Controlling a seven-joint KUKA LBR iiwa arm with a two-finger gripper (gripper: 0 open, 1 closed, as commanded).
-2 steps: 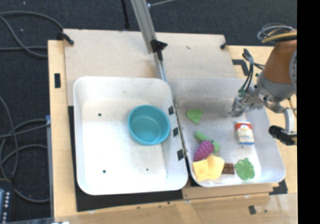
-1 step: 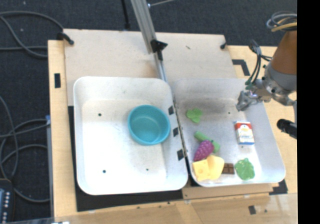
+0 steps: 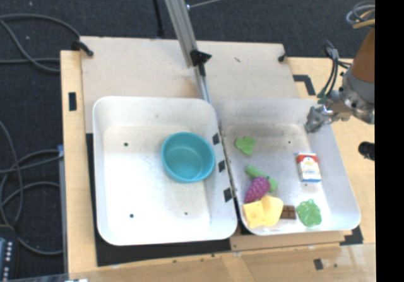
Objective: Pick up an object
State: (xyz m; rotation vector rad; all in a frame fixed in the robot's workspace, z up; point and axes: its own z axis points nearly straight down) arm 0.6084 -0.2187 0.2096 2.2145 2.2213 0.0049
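Gripper [image 3: 315, 118] hovering over the right bin [image 3: 344, 167] upper right rim, jaws' state impossible to tell, carton [image 3: 308, 168], grapes [image 3: 257, 188], yellow block [image 3: 263, 211] lying below it, blue bowl [image 3: 187, 156] sitting in left bin [image 3: 113, 167], tan counter [image 3: 145, 66], cables trailing over dark carpet [image 3: 38, 3]

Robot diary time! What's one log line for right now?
tool: above right bin's top right rim, holding nothing | blue bowl: left bin | toys: right bin
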